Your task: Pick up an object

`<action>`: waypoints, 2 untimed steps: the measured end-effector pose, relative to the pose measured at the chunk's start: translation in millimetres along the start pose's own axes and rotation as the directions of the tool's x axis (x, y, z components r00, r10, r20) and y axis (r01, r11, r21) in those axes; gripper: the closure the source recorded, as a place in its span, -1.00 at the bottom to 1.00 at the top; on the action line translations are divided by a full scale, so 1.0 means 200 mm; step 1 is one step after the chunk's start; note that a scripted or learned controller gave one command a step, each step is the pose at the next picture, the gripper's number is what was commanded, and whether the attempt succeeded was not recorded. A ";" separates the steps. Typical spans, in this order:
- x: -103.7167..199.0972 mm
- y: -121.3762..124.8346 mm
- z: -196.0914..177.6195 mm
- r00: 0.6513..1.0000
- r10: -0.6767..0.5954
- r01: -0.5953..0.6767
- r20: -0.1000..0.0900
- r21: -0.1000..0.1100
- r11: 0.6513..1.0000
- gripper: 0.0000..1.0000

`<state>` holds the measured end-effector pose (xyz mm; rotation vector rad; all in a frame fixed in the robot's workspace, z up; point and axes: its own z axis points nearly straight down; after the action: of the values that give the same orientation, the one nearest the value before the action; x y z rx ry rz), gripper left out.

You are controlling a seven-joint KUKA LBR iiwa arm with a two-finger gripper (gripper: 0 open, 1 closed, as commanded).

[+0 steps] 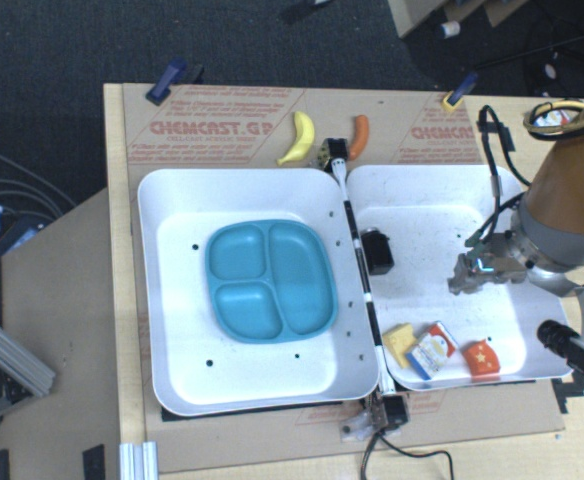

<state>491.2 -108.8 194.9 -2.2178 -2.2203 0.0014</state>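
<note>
- The hand (475, 271) hangs over the right bin (422, 193); whether it is wide or narrow, I cannot tell.
- Nothing visibly sits in it.
- A yellow block (400, 343), small carton (432, 352) and red toy (482, 359) lie near the bin's front wall.

The brown board (222, 128) behind the bins reads "CHEMCAST GP" in red.

Yellow wedge-shaped block (400, 343) lying near the right bin's near-left corner, small white, red and blue carton (432, 352) lying tilted just right of it, red toy (482, 359) sitting further right, all apart.
</note>
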 end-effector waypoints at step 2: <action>0.00 0.00 -0.10 1.000 0.001 -0.001 0.001 -0.002 1.000 1.00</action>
<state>492.1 -109.0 214.6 -2.2204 -2.2209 -0.0002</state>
